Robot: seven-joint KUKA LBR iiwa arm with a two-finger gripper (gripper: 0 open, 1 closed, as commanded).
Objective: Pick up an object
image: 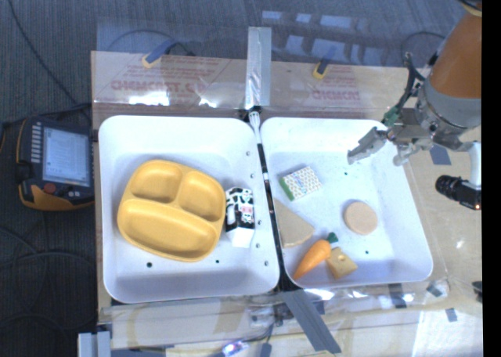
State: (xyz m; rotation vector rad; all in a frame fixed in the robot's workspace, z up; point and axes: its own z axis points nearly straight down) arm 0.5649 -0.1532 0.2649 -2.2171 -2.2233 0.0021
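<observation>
The arm comes in from the right w/ its orange band at the top-right corner; the gripper hangs over the upper-right part of the right bin, fingers spread apart w/ nothing between them; one finger points down-left toward the bin's middle, the other sits near the bin's right rim

Right bin contents crowd the left and lower half: a green-and-white patterned packet upper-left of centre, tilted; a tan wedge-shaped piece against the left wall, just below the packet; a round tan disc right of centre, apart from the rest; a toy carrot lying at a slant near the front rim, its green top touching or just beside a small yellow-brown block; open white floor lies in the upper-right quarter, under the gripper, and along the right wall

Left bin: a yellow divided tray takes up most of the floor, leaving narrow room at the left and front; a black-and-white cow-print carton stands btw. the tray's right edge and the divider wall, touching or nearly touching both

A tablet-like device in an orange case rests on the floor left of the bench
</observation>
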